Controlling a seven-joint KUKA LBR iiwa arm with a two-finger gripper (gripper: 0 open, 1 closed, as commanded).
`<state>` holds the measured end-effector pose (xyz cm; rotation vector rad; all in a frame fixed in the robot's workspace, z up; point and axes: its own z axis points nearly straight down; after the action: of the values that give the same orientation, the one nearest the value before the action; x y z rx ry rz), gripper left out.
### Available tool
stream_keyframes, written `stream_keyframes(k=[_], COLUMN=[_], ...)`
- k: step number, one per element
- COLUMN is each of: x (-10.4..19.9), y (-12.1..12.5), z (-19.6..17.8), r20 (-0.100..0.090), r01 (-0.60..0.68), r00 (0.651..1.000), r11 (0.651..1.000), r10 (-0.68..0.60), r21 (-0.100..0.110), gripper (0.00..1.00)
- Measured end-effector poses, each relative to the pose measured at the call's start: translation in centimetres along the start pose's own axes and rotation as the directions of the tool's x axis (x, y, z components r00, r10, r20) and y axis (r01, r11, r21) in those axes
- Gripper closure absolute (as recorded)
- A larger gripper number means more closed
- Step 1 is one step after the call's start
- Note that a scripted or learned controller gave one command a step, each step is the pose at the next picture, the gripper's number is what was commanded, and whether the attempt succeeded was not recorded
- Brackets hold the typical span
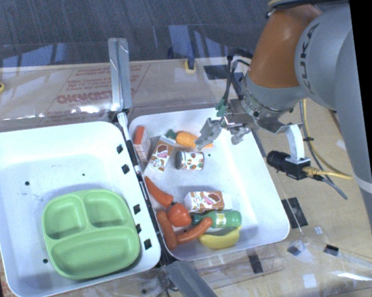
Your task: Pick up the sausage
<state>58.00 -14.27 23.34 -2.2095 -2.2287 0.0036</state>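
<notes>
Gripper (206, 137) hovers over the right bin (260, 196), empty; I cannot tell its state.
Sausage (158, 191) lies below-left: 1 light, slick, firm link; grasp mid-length.

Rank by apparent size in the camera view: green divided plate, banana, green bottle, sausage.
1. green divided plate, far the largest
2. banana
3. sausage, close to the banana; unsure, since the banana is partly covered
4. green bottle
</notes>
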Motion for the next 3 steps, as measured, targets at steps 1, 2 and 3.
stream_keyframes(k=[1,2,3], x=[-0.7,0.0,3.9], y=[-4.2,-9.1,-9.1], z=[7.7,12.7,12.6], r20=[0.000,0.004,0.027], r01=[0.184,-0.144,0.129], r00=[0.983,0.990,0.991], r11=[0.983,0.989,0.991], r10=[-0.184,0.144,-0.128], r21=[-0.001,-0.042,-0.047], gripper=[0.00,0.00,0.00])
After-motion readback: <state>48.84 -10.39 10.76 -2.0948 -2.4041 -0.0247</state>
